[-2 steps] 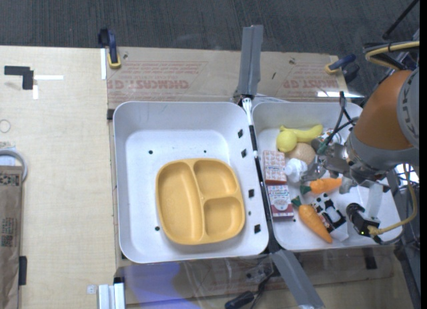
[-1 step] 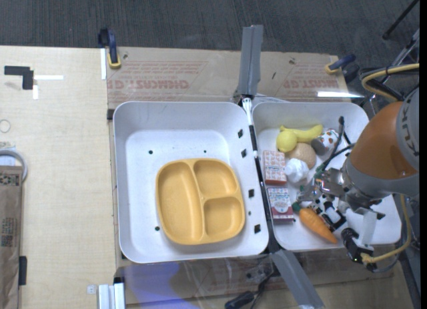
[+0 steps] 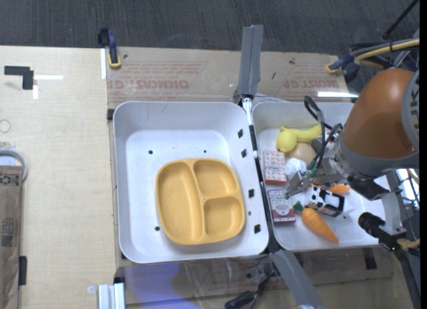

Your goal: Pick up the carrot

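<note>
The carrot [image 3: 319,225] is orange and tapered. It lies flat near the front edge of the right bin [image 3: 347,239], pointing toward the front right. My gripper [image 3: 298,185] hangs over the middle of that bin, just above and to the left of the carrot's thick end, and apart from it. Nothing is visibly held. The grey arm with its orange band [image 3: 380,121] covers the bin's right part.
A yellow toy squash [image 3: 297,137], two small red-and-white cartons [image 3: 274,165] [image 3: 281,207], a white item [image 3: 293,165] and a black-and-white toy [image 3: 327,201] crowd the right bin around the gripper. The left bin [image 3: 133,167] holds a yellow divided plate [image 3: 200,199].
</note>
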You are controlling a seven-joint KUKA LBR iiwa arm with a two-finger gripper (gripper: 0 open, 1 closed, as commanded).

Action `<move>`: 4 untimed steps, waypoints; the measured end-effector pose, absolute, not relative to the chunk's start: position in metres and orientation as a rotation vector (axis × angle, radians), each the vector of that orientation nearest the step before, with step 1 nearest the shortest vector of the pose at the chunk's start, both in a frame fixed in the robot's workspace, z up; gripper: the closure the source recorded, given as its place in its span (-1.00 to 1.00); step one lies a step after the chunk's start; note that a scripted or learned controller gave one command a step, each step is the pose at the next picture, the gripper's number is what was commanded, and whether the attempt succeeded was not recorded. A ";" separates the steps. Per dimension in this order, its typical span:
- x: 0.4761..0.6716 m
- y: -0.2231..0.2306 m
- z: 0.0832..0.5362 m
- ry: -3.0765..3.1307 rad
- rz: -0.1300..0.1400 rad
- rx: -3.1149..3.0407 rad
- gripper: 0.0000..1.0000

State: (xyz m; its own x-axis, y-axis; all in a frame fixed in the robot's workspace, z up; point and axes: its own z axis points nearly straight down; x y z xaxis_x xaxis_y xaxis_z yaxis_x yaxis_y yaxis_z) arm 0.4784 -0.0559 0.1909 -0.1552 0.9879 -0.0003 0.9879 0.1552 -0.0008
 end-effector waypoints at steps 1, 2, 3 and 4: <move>0.518 -0.146 0.172 -2.323 0.004 -2.113 -1.00; 0.511 -0.182 0.105 -2.740 -0.025 -1.567 -1.00; 0.515 -0.182 0.121 -2.750 -0.033 -1.574 1.00; 0.515 -0.182 0.120 -2.750 -0.031 -1.575 -1.00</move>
State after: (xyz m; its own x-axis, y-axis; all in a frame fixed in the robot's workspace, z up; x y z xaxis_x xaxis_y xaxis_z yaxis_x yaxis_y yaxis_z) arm 0.5148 -0.1822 0.1201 -0.5060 0.8624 -0.0142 0.8619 0.5062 0.0309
